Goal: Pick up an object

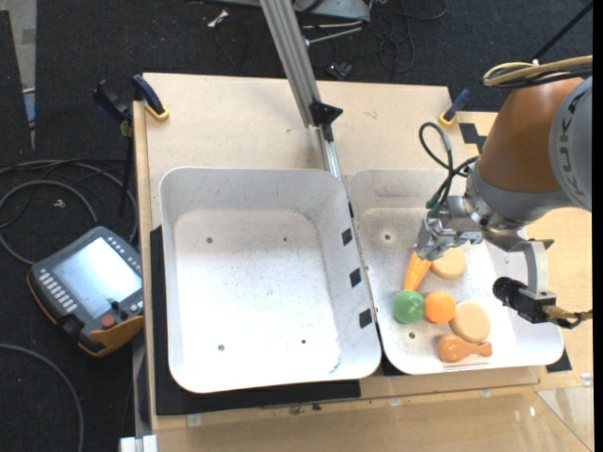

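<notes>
Carrot [416,273] in right bin [377,205], tilted, top end just under claw [435,245]; whether claw touches or grips it, cannot tell. Pale round piece [449,266] touching carrot's right side. Green ball [408,306] just below carrot tip, orange ball [440,307] beside it, pale disc [471,322] further right, tan piece [462,348] near bin's front edge. Left bin [188,215] alongside. Arm [532,153] over right bin's right edge.

Wide open floor is offered by the left bin [250,271]. In the right bin [391,219] room is left along the far wall, while the near part is crowded by a carrot [415,272], green ball [408,306], orange ball [439,307] and beige pieces [470,322]
</notes>
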`<state>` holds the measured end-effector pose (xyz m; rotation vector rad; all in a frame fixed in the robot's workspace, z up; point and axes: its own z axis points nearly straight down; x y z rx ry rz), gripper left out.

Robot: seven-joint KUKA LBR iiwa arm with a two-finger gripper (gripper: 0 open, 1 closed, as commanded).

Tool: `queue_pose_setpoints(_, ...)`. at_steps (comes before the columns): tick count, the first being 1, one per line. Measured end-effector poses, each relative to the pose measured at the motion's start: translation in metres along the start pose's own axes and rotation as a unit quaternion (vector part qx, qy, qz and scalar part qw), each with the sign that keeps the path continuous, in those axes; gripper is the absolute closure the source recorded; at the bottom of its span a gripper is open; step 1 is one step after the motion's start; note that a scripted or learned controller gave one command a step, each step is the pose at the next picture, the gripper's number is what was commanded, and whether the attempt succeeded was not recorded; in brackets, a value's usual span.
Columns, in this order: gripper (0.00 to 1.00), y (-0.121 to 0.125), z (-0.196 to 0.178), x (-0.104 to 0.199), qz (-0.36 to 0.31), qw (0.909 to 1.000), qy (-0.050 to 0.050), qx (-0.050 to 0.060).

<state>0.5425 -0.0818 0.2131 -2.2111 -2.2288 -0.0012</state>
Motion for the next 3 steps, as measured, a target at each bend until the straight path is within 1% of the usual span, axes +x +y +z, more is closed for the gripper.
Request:
queue_pose_setpoints(1,1.00,0.020,-0.006,0.052,0.000,1.0000,0.000,-0.002)
queue_pose_setpoints(2,1.00,0.020,-0.004,0.112,-0.001,1.0000,0.000,0.000)
queue_pose_setpoints(3,1.00,0.019,-0.014,0.167,0.000,1.0000,0.000,-0.001)
